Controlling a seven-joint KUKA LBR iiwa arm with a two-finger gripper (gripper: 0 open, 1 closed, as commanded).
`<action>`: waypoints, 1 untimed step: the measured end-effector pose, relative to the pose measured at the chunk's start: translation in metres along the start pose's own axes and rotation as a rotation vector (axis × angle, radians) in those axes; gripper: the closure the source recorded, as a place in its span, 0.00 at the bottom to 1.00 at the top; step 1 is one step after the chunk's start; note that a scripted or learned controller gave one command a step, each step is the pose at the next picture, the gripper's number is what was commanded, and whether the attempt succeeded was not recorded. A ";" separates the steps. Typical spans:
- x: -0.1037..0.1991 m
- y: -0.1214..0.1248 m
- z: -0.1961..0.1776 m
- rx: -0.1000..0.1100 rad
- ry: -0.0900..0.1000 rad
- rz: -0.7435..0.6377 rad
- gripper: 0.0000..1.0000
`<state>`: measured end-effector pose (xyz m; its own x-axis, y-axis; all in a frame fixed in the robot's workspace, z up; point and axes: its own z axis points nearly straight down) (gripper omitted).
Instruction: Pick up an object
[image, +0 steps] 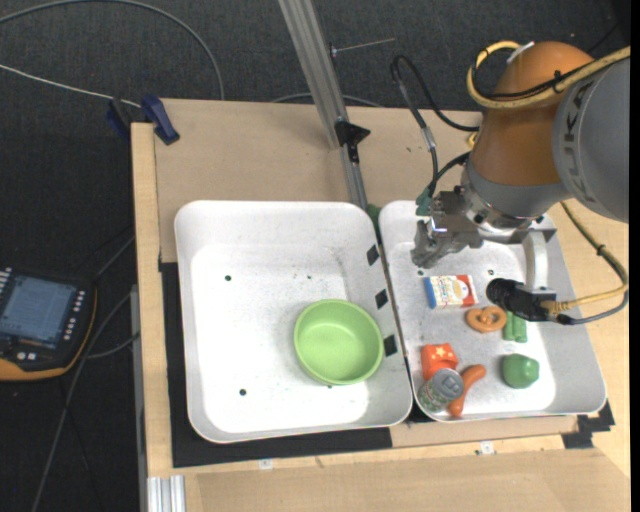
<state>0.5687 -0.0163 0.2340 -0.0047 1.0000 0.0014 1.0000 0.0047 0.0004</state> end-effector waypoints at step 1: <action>0.044 0.000 -0.005 0.000 0.000 0.001 1.00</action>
